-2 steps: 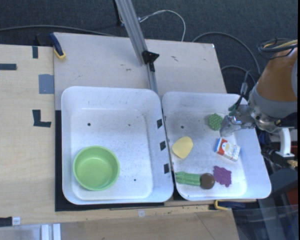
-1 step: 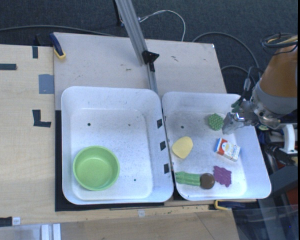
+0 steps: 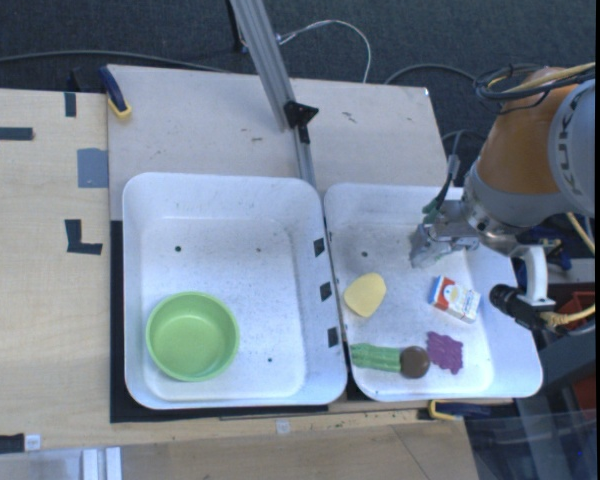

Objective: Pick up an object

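Bins, two, sit side by side. The left bin holds one green bowl. The right bin holds five things: one yellow piece, one small carton, one purple piece, one green stick, one brown ball. The gripper hangs above the right bin's upper part, near no object; whether it is open or closed cannot be told.

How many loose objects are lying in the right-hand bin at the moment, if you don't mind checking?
4. A yellow piece near the middle, a small carton to its right, a green-and-brown item at the front edge, and a purple piece beside it. The arm may hide others.
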`<control>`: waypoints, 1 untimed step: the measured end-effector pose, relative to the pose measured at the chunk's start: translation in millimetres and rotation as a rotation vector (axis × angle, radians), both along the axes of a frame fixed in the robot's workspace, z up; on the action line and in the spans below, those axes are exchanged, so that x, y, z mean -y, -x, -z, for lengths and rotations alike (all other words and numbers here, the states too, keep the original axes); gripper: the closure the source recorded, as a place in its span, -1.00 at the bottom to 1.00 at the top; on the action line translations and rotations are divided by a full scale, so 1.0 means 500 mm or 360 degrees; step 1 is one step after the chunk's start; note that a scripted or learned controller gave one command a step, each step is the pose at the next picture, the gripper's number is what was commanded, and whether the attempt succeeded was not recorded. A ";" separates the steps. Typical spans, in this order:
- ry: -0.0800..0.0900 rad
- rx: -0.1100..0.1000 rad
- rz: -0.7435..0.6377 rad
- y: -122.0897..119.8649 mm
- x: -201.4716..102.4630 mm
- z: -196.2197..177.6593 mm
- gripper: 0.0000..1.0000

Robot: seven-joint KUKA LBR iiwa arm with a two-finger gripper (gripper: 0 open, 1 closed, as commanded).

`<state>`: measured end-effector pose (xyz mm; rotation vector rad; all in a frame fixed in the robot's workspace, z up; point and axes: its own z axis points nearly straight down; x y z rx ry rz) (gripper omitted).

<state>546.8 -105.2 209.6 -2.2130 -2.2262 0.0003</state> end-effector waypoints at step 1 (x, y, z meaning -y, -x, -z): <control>-0.0001 0.0002 -0.0002 -0.004 -0.108 -0.027 1.00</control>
